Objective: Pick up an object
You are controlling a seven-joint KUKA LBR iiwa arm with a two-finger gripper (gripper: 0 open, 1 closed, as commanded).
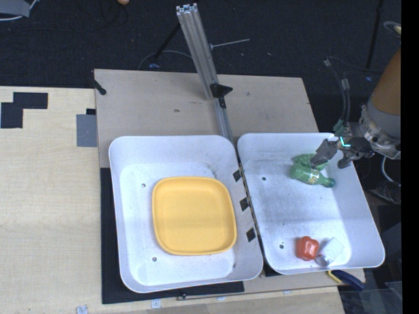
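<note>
Looking down on the tabletop (163, 103), I saw the claw (334, 154) low over the far right corner of the right bin (288, 241), reaching in from the right on the grey arm (383, 126) with its orange band (393, 84). Its two dark fingers (322, 153) were spread apart, one toward the left and one toward the right, with a small green light glowing just behind them. The green bottle (311, 171) lay on its side on the bin floor directly beneath and slightly nearer to me than the claw. The left finger sat right over the bottle's upper edge, but I could not tell whether it touched. Nothing sat between the fingers, so the claw was pinching nothing.

Well nearer to me than the claw, at the bin's front right corner, a small red object (307, 248) rested beside a pale, clear-looking item (329, 250) I could not identify. Far to the claw's left, the left bin (131, 162) carried a yellow plate (194, 215) lying flat in its middle. Three black clips (243, 203) ran along the seam where the two bins met, left of the claw. Beyond the bins, a slanted metal rail (201, 48) rose from the tabletop, well to the claw's left.
</note>
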